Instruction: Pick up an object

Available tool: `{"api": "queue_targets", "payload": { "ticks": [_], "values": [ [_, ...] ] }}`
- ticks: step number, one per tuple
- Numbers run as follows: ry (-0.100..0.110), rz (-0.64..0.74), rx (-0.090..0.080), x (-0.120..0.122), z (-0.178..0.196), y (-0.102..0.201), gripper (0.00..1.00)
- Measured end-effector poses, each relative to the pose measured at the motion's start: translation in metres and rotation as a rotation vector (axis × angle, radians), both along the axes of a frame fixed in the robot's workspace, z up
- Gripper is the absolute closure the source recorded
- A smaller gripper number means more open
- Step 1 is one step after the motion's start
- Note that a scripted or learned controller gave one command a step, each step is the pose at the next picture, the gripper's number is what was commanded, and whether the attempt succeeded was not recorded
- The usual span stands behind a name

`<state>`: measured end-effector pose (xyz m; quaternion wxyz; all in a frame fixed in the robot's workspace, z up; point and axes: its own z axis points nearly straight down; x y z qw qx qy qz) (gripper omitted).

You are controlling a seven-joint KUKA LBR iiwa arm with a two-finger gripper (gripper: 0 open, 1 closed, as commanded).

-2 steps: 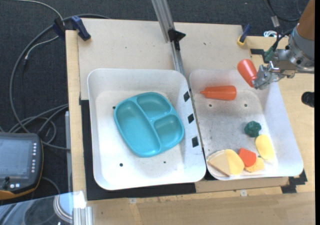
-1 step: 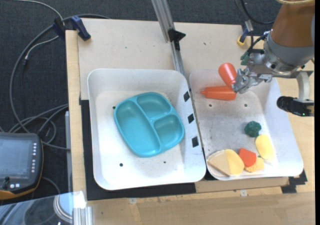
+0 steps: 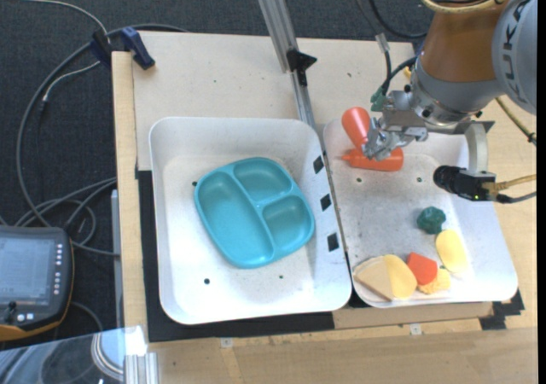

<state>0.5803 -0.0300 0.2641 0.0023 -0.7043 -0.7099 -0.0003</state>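
One gripper (image 3: 381, 145) | right bin (image 3: 375, 220) | fingers state: cannot tell | touching orange object (image 3: 363, 139)

Bright, even overhead light; soft shadows, slightly soft focus.

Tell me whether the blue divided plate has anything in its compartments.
Empty. The blue divided plate lies flat in the left bin, and all three compartments show bare blue bottoms. The food pieces lie in the right bin.

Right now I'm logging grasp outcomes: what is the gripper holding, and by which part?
Cannot be told. The gripper is down on the orange object in the right bin, near its flat base.
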Motion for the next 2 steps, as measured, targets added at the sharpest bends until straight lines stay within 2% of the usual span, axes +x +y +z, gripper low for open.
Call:
{"api": "queue_targets", "payload": {
  "ticks": [1,2],
  "values": [
    [0.001,-0.002,-0.001,-0.006,-0.009,0.047,1.00],
    [-0.004,-0.001,-0.002,0.007,-0.012,0.097,1.00]
  ]
}}
